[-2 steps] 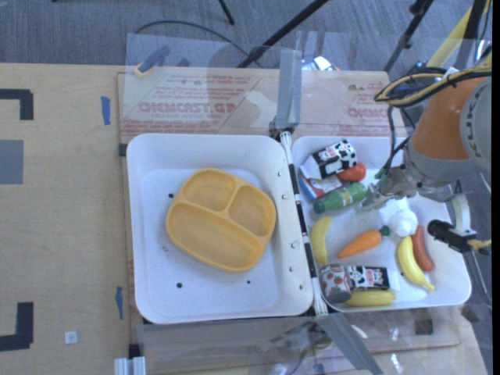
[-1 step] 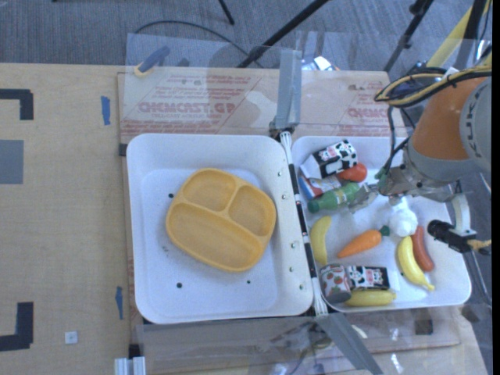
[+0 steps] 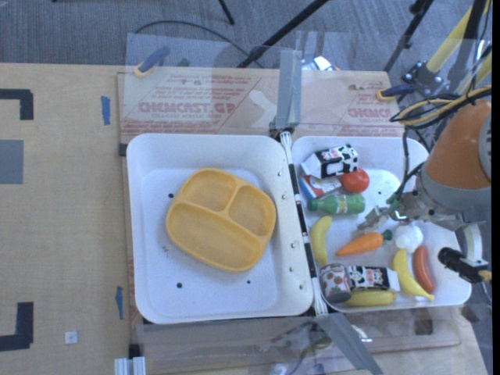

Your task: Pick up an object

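The right bin (image 3: 391,182) holds several toy foods. A cow-print carton (image 3: 336,161) and a red tomato (image 3: 355,180) lie at its far side, with a green bottle (image 3: 337,204) just below them. A yellow banana (image 3: 319,239) lies by the left wall. An orange carrot (image 3: 361,244) lies in the middle. My gripper (image 3: 380,216) hangs low just above and right of the carrot's thick end, next to a white ball (image 3: 408,237). Nothing shows as held in it.
A red sausage (image 3: 423,268), a second banana (image 3: 407,274), a printed can (image 3: 335,281) and a flat cow-print box (image 3: 367,276) crowd the right bin's near side. The left bin (image 3: 148,233) holds a yellow divided plate (image 3: 221,219). The arm's orange band (image 3: 467,151) overhangs the right bin's right edge.
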{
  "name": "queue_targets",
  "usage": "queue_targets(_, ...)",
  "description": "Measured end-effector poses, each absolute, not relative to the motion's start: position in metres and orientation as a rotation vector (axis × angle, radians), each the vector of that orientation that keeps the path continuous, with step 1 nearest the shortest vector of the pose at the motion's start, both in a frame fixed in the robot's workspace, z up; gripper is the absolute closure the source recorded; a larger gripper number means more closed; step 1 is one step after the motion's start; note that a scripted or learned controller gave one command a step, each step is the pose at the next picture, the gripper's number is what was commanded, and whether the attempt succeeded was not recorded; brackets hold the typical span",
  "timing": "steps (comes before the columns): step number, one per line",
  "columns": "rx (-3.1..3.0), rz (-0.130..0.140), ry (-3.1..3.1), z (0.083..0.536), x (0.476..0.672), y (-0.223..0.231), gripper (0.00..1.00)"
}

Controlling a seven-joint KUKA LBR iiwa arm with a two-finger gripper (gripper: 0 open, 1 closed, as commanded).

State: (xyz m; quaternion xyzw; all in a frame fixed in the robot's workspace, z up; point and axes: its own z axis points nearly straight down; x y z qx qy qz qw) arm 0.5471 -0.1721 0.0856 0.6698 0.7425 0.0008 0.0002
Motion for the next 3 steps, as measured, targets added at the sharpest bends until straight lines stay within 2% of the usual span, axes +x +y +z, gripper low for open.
queue_targets(1, 2.107, 0.003, 2.328, 0.094, 0.548, -0.173, 1.00)
queue_targets(2, 2.086, 0.003, 2.341, 0.087, 0.595, -0.127, 1.00)
queue_targets(3, 2.088, 0.000, 2.342, 0.086, 0.594, -0.127, 0.00)
